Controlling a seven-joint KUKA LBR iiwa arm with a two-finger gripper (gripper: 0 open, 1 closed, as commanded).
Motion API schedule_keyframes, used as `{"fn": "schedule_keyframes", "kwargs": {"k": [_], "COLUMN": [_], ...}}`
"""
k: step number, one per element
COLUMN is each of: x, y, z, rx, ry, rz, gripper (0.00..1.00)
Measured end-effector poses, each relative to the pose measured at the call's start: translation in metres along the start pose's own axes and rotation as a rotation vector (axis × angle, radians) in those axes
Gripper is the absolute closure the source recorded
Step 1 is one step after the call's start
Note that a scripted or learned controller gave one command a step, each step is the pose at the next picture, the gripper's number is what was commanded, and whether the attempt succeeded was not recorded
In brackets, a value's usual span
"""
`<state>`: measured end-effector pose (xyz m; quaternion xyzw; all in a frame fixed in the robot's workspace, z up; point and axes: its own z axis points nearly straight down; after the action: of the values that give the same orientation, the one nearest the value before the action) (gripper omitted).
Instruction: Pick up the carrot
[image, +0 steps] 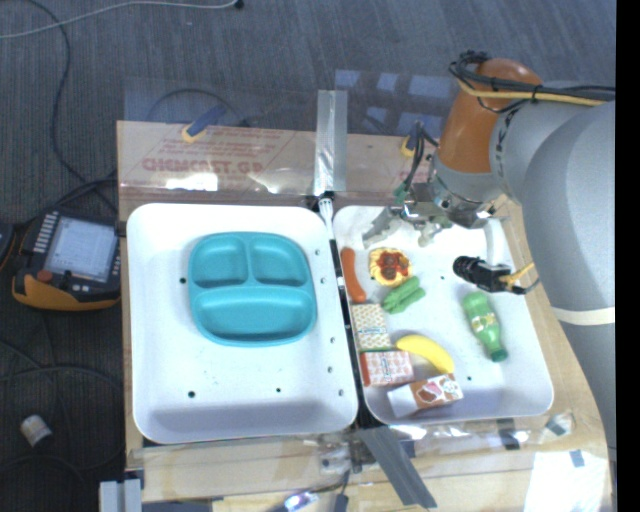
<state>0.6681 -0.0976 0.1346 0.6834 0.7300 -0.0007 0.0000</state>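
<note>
**Gripper open over the far end of the right bin, carrot just off to one side**

Nearest the camera, a carton (436, 392) lies at the front of the right bin (522, 378), well apart from my gripper (401, 235). A red box (385, 368) sits just beside it, and a banana (425, 352) lies just behind the two.

My gripper hangs over the bin's far end with its fingers spread and nothing between them. The carrot (350, 275) lies near my gripper, toward the camera and toward the view's left. It runs lengthwise along the wall that this bin shares with the left bin (160, 300); I am not touching it.

A toy pizza (390, 265) sits just on the camera side of my gripper, beside the carrot, with a green pod (403, 295) beyond it. A checked box (369, 325) lies past the carrot's near end. A green bottle (483, 323) lies toward the view's right of my gripper. A teal plate (250, 288) rests in the left bin, well apart from me.
</note>
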Motion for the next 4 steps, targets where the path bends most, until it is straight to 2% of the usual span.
{"fn": "schedule_keyframes", "kwargs": {"k": [1,2,3,4], "x": [-0.076,0.002,-0.026,-0.003], "y": [0.0,-0.058,-0.069,-0.059], "z": [0.04,0.042,0.037,0.045], "rx": [-0.018,-0.015,-0.002,-0.01], "ry": [-0.005,-0.001,-0.002,-0.005], "rz": [-0.04,-0.022,-0.227,-0.236], "gripper": [0.0,0.0,0.0,0.0]}}
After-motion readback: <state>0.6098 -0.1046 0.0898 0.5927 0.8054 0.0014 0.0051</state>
